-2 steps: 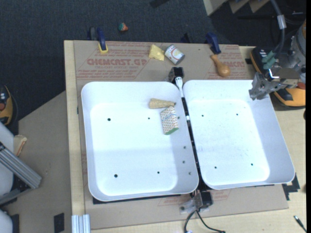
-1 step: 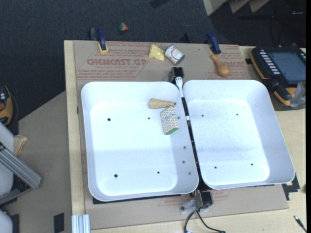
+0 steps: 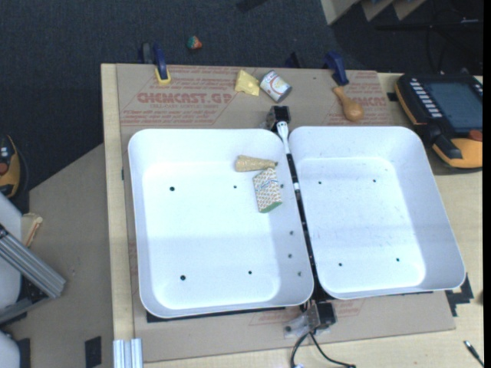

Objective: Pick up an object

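The brown board (image 3: 192, 98) under my 2 white bins read "CHEMCAST" in red along its far strip. The left bin (image 3: 153, 267) was my landmark: the right bin (image 3: 430, 205) sat touching its right rim. Inside the left bin, near its far right corner, lay a patterned packet (image 3: 266, 189), with a tan cone-shaped piece (image 3: 254, 163) just beyond it. My own fingers I could not see, so I cannot tell their state.

Tan cone (image 3: 255, 163) touching patterned packet (image 3: 267, 189), left bin (image 3: 153, 228).
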{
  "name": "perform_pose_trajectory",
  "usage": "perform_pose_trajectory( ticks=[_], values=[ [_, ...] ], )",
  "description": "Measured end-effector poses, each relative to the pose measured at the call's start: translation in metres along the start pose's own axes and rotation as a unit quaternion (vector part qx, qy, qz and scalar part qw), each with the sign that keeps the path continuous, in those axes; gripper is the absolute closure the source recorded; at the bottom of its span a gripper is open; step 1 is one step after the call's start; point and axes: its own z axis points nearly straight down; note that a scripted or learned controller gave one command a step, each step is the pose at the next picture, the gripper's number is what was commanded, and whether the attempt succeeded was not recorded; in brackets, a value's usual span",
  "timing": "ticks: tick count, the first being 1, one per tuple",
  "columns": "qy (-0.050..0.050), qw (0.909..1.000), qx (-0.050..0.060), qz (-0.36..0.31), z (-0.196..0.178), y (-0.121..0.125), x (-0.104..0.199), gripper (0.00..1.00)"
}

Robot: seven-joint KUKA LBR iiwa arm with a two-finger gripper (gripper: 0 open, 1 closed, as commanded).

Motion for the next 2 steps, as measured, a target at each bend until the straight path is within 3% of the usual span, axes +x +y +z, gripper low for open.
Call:
perform_pose_trajectory(
  ticks=[1,2],
  values=[
    [0.007,0.9999,0.011,-0.008,0.147,-0.002,0.093,1.00],
    [0.006,0.9999,0.006,-0.009,0.174,0.014,0.185,1.00]
  ],
)
